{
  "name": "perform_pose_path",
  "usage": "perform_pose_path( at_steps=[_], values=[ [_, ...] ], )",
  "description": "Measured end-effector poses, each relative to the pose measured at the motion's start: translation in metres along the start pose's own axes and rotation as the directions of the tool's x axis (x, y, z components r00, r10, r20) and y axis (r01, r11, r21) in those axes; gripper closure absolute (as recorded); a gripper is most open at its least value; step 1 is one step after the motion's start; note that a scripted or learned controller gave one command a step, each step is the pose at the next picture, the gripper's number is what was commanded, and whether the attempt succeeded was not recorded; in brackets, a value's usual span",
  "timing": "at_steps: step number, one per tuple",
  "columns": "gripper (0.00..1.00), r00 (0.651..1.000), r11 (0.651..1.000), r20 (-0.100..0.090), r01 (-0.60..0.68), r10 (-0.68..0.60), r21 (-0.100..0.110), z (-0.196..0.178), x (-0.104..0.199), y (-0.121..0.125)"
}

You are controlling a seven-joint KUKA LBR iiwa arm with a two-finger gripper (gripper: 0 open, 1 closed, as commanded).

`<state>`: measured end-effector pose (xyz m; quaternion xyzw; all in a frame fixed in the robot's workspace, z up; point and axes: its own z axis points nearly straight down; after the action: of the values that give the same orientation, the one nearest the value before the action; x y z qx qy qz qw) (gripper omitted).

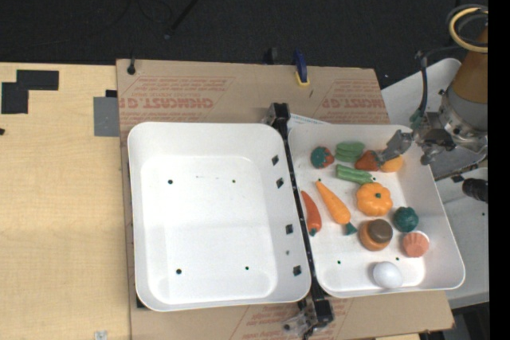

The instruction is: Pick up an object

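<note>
Right bin (446, 251): carrot (333, 203), pumpkin (374, 199), white egg (388, 275), brown-lidded pot (375, 234), pink piece (415, 244), dark green piece (406, 218), green pods (351, 162) and a red pepper (311, 212) against the left wall. Gripper (400, 143) at the bin's upper right, beside a small orange piece (390, 165) (jaws' state cannot be told; contact unclear). Left bin (159, 251) alongside on the desk (56, 195).

Two white bins, left bin (207, 211) and right bin (446, 251), sit side by side on cardboard (207, 95) over the wooden worktop (56, 211). A blue clip (301, 68) holds the cardboard's far edge.
</note>
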<state>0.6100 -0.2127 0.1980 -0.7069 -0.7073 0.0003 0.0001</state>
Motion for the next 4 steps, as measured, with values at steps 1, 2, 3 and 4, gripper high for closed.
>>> perform_pose_path(
  at_steps=[1,2,3,4],
  values=[
    [0.00,1.000,1.000,-0.002,0.004,-0.004,-0.002,0.113,0.002,0.029],
    [0.00,1.000,1.000,0.002,0.005,-0.005,-0.006,0.105,0.000,0.037],
    [1.00,1.000,1.000,-0.003,0.009,-0.009,0.011,0.096,0.001,0.034],
    [1.00,1.000,1.000,-0.003,-0.004,0.004,0.006,0.111,0.021,-0.007]
  ],
)
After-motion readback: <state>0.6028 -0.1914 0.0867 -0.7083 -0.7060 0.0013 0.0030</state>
